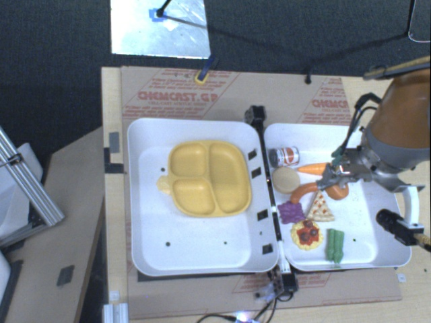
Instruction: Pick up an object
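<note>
**Claw hanging over the carrot's blunt end in the right bin**

The arm (pixel 404 123) is reaching in from the right, its orange band sitting above the right bin (pixel 357 251). The left bin (pixel 195 247) is holding a yellow divided plate (pixel 205 178) and nothing the task seems to want.

In the right bin the toy food is lying in a loose cluster toward the left wall. The carrot (pixel 313 169) is lying with its long axis running left to right, its pointed tip aiming left toward the can (pixel 285 156) and its thicker end running in under the claw (pixel 339 173). So the likeliest target is lying just to the claw's left, nearly touching it. Whether the claw is released or clenched I cannot tell; the wrist is hiding that part.

Just below the claw an orange round piece (pixel 337 192) is sitting, and the pizza slice (pixel 322 209) is lying beside it. The sausage (pixel 302 192) is curving between the beige ball (pixel 285 179) and the purple piece (pixel 291 212). Further down, the small round pizza (pixel 307 235) and the green pepper (pixel 335 244) are lying well apart from the claw.

Judging from this, a grasp across the carrot's short width is looking the most workable.
</note>
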Tool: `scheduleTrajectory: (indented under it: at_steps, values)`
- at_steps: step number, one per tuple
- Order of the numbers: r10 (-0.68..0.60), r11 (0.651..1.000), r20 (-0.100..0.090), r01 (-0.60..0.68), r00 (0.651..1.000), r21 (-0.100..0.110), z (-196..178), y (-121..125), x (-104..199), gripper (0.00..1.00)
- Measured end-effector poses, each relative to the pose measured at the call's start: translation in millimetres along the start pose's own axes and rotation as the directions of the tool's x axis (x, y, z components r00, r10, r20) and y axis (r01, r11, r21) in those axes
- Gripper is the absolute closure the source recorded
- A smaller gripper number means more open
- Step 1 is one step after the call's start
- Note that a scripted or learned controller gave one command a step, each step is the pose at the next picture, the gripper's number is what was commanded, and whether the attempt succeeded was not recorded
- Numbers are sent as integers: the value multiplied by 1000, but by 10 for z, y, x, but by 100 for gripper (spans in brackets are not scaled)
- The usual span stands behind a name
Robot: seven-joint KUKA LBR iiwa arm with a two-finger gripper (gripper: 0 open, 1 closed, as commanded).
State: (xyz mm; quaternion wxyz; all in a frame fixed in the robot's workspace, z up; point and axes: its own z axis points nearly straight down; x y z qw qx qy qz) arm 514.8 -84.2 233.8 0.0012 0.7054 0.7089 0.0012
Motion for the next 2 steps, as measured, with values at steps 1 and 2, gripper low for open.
scheduleTrajectory:
  at_steps: [1, 2]
  values:
    - [4, 1000, 0, -4, 1000, 4, 196, -10, -9, 100]
    - [1, 1000, 0, -1, 1000, 0, -15, 25, 19, 100]
